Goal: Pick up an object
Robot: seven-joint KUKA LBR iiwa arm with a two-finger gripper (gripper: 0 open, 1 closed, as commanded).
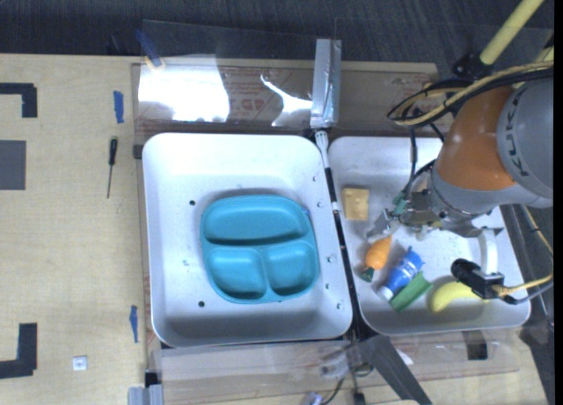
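Grey pincer (pixel 393 218) low in right bin (pixel 378 158), just above orange object (pixel 377 254), opening unclear

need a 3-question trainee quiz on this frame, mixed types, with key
1. True or false: the blue tray lies in the right bin.
2. Which item lies nearest the gripper? A) tan block B) orange piece C) yellow piece
3. Fill in: the tray has ___ compartments.

Key:
1. False; it lies in the left bin.
2. B
3. three
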